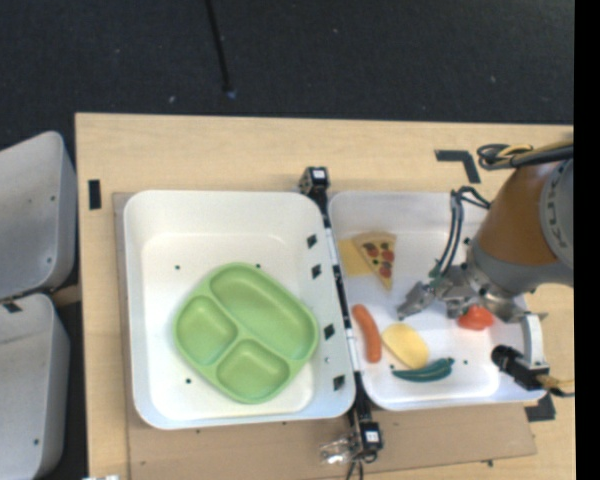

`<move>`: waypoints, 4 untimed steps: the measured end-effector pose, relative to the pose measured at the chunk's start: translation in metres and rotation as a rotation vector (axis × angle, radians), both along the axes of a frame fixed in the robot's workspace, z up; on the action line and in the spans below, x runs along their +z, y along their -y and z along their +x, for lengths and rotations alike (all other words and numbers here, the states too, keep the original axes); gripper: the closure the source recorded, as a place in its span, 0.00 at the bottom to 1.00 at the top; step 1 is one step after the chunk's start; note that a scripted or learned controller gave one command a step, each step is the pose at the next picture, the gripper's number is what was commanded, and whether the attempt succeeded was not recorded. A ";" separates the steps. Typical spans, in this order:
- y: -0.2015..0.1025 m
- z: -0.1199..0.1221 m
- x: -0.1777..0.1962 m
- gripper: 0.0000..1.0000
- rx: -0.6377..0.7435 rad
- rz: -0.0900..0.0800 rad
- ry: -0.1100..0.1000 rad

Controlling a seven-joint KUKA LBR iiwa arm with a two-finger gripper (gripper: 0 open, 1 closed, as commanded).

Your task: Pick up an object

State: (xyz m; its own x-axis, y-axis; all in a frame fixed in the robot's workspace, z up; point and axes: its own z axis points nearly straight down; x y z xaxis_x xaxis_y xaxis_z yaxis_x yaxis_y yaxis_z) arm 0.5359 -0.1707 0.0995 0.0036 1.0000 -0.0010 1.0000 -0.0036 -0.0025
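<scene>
Reaching in from the right, the arm [525,218] hung over the right bin [420,213], its tool [417,303] spread wide above bare floor. The left bin [145,268] held a green plate [245,333]. Pizza slice [373,256], hot dog [368,333], lemon [406,346], green pepper [425,370] and tomato [475,318] lay around it.

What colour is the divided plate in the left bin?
Light green plate, seen in the camera view.

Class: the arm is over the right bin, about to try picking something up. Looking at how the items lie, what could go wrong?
1. The sausage, yellow piece and green pepper lie crowded together, so the gripper may nudge neighbours or grab two.
2. The red item sits partly under the arm, which could knock it.
</scene>
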 end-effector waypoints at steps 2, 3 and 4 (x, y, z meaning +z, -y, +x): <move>0.008 0.007 0.075 1.00 0.005 -0.002 0.010; 0.016 0.007 0.137 1.00 0.006 -0.002 0.010; 0.018 0.009 0.172 1.00 0.007 -0.001 0.008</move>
State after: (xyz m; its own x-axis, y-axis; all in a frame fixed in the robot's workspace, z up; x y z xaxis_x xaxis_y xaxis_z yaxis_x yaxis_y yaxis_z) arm 0.5445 -0.1883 0.2720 -0.0031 1.0000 -0.0023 1.0000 0.0032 0.0058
